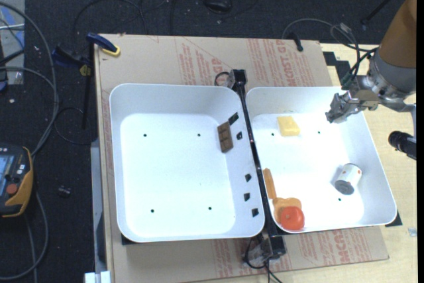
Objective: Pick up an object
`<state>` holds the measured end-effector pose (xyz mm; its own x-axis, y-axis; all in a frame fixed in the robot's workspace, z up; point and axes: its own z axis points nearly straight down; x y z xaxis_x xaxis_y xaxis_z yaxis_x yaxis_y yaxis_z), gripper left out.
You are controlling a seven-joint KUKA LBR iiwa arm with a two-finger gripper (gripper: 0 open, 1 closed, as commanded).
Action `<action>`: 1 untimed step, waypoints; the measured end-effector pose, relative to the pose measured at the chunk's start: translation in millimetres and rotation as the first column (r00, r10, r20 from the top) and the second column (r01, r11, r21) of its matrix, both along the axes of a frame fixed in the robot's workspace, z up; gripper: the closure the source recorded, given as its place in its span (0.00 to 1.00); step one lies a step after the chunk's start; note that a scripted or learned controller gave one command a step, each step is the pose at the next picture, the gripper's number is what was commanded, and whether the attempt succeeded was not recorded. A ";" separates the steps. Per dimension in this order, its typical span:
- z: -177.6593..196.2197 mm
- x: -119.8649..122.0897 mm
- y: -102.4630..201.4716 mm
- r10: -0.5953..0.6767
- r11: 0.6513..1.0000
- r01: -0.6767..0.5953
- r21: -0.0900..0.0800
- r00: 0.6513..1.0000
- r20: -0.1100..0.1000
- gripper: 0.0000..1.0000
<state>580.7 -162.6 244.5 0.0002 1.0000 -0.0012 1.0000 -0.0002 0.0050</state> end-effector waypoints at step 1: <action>52.4 0.7 -0.1 0.001 1.000 -0.001 0.000 1.000 -0.001 1.00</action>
<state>581.5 -162.7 296.9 -0.0005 1.0000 -0.0009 1.0000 0.0005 0.0045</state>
